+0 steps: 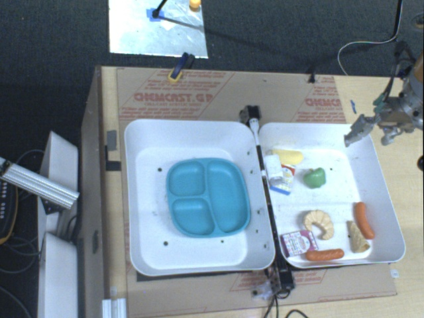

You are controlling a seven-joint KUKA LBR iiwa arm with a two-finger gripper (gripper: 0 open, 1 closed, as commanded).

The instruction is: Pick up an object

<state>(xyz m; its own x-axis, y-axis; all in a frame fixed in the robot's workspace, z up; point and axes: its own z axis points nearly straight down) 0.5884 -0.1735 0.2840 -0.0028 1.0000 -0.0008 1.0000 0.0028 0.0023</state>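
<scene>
Hand [368, 130] above the right bin's [381, 197] far right corner.
Its fingers look spread, holding nothing; the arm is cut off. A small green pepper [315, 177] lies mid-bin, details blurred.

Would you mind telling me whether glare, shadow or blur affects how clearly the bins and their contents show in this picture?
Camera view: lighting is even and soft; the white bins look bright but keep their edges; the blue tray and green pepper read clearly; the foil sheet on the floor shows glare; the gripper is slightly blurred.
</scene>
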